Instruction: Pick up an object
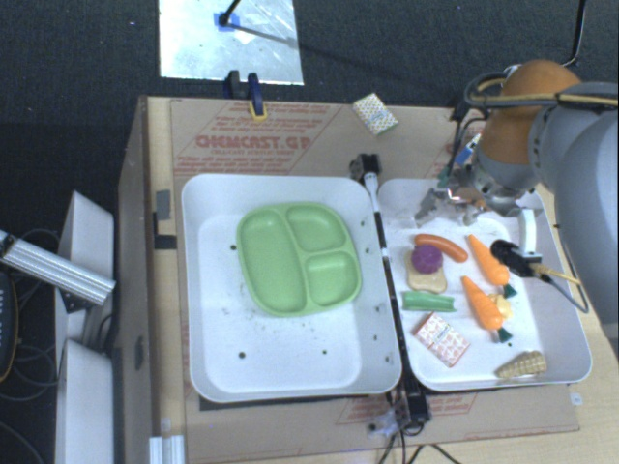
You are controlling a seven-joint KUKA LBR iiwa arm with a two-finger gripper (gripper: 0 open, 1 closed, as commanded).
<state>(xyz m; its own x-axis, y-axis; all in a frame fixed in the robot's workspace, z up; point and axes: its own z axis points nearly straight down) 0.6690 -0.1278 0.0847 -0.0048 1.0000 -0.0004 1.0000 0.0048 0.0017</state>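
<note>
Can't tell what the gripper (447,204) is doing, and that packed toy food, sausage (442,247) included, invites a miss.

floor (68,56): dark carpet | bench top (261,143): brown cardboard | shiny sheet (230,27) behind

The robot arm (571,153) is built of rounded, smooth-shelled segments in a pale metallic grey, with a broad orange band (527,114) wrapping the domed section above the wrist. Dark cables (481,87) loop around the top of the orange section, and a thin black cable (581,13) rises from it toward the upper edge. Below the band, the wrist narrows into a cluster of silver-grey metal hardware, the gripper (448,201), with small blue and red flecks of wiring visible at its side. The casing is plain and unmarked.
</note>
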